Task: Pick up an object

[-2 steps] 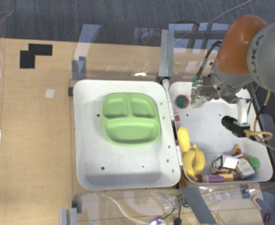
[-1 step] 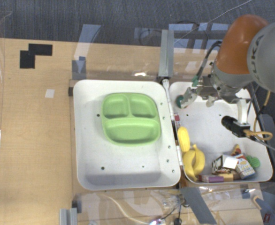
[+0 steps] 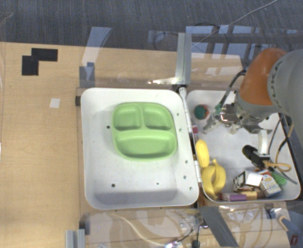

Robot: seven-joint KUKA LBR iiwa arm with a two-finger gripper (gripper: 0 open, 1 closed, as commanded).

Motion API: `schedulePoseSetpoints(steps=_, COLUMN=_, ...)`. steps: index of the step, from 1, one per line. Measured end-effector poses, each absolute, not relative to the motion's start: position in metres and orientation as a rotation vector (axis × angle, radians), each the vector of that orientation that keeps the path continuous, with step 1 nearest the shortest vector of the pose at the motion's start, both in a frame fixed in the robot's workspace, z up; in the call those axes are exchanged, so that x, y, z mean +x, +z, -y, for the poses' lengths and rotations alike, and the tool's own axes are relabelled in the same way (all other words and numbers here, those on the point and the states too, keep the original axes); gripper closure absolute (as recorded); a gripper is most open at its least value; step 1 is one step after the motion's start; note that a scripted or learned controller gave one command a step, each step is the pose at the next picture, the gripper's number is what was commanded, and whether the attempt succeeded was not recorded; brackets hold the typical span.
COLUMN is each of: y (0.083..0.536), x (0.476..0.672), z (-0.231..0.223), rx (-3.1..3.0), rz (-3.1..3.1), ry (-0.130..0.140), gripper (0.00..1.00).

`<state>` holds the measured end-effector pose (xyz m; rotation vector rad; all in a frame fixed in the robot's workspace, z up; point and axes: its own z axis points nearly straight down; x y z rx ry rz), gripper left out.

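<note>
My gripper (image 3: pixel 221 126) hangs over the upper middle of the right bin (image 3: pixel 229 151), its fingers spread open with nothing between them. Just to its left, a small green ball with a red patch (image 3: pixel 200 111) lies near the bin's back left corner. Yellow bananas (image 3: pixel 213 173) lie along the bin's left wall toward the front, below and left of the gripper. A cluster of small boxes and packets (image 3: pixel 254 183) sits in the front right corner, with a purple item (image 3: pixel 237 196) against the front wall.
The left bin (image 3: pixel 97 154) holds a green divided plate (image 3: pixel 143 130) at its centre. A metal divider post (image 3: pixel 184 56) stands between the bins at the back. The grey arm with its orange band (image 3: pixel 260 76) fills the right bin's upper right side.
</note>
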<state>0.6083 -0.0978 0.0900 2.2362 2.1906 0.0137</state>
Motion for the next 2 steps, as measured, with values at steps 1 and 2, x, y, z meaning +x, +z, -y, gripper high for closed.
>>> schedulePoseSetpoints(steps=1, y=0.0861, x=0.6582, z=0.1051, rx=2.23, rz=-2.257, ry=-0.035, gripper=0.0)
schedulePoseSetpoints(steps=2, y=0.0859, x=0.6605, z=0.1025, rx=2.176, rz=-2.302, ry=-0.047, gripper=0.0)
